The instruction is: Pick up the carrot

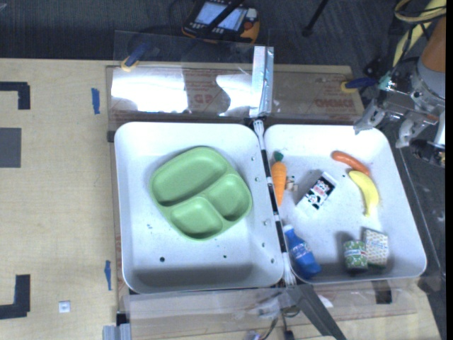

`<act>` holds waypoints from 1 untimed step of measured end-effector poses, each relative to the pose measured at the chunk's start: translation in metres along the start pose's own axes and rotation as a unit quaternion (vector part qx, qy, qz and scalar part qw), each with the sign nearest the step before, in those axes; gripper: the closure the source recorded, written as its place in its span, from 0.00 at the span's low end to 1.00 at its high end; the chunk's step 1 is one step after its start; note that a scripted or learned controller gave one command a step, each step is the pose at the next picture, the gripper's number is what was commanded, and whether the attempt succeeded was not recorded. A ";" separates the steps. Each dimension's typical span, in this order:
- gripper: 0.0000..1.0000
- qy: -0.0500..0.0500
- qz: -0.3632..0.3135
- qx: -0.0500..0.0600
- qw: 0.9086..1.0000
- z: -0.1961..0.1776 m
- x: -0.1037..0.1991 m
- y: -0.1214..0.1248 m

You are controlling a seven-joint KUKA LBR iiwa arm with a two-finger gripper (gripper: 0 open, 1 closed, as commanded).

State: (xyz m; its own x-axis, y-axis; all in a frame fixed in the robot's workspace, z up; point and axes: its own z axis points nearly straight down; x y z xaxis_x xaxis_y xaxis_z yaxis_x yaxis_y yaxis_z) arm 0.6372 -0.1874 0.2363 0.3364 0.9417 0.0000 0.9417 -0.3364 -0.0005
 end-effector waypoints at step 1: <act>0.00 -0.003 0.186 0.009 0.983 0.143 0.078 -0.001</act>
State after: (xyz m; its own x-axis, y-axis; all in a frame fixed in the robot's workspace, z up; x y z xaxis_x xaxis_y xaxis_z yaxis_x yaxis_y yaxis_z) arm 0.6627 -0.1137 0.0937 0.6567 0.7541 -0.0097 0.7539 -0.6568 -0.0171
